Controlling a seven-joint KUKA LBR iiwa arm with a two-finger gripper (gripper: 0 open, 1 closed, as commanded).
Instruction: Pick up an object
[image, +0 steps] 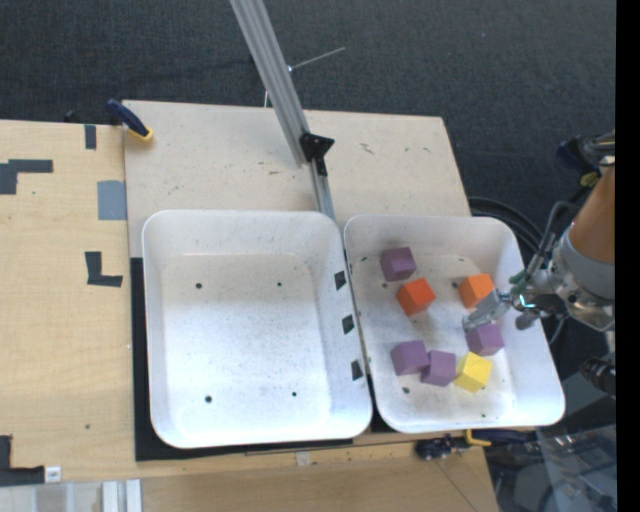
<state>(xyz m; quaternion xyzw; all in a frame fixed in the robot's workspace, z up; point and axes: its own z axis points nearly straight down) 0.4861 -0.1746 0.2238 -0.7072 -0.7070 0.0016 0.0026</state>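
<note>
Several small blocks lie in the right bin (520, 400): a purple block (398, 263) at the back, two orange blocks (415, 296) (476, 289) in the middle, and toward the front three purple blocks (485, 339) (408, 356) (438, 368) and a yellow block (474, 372). My gripper (503, 315) reaches in from the right and hangs low over the bin's right side, just above the right-hand purple block and beside the right orange block. Its fingers (484, 313) stand open with no block between them.
The left bin (160, 300) sits beside the right one, sharing a middle wall. A slanted metal pole (285, 90) rises from the bench behind the bins. A blue-and-yellow clamp (130, 118) lies at the bench's far left corner.
</note>
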